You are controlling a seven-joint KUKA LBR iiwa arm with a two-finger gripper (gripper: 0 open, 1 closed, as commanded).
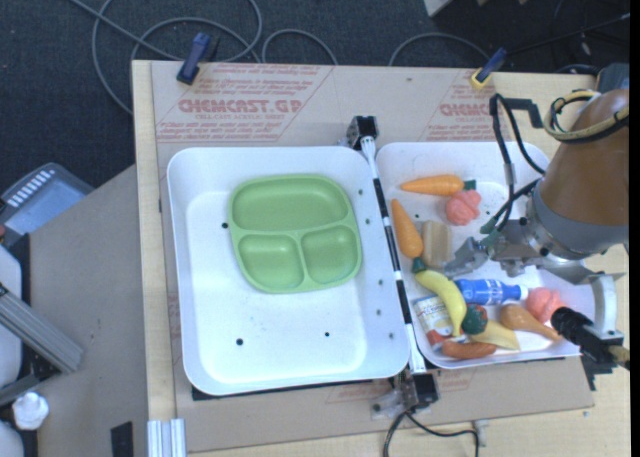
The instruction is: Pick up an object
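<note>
The arm (590, 175), grey with an orange band, was seen nearest the camera, reaching in from the right over the right bin (400, 160). Its gripper (478, 253) was lowered among the toy food near the bin's middle, just above a blue-capped bottle (490, 292) and beside a beige block (435, 242); whether anything was pinched could not be told, as the tip was blurred and crowded. No object was shown lifted, so the pick was judged not yet made.

The food was heaped in the right bin, presumably as the supply to be picked from: a banana (444, 297), two carrots (432, 185) (406, 230), a pink fruit (462, 208) and a peach-coloured one (545, 302).

In the left bin (200, 275) a green divided tray (296, 231) was laid flat, its compartments facing up. The two bins were set touching along a shared edge.
</note>
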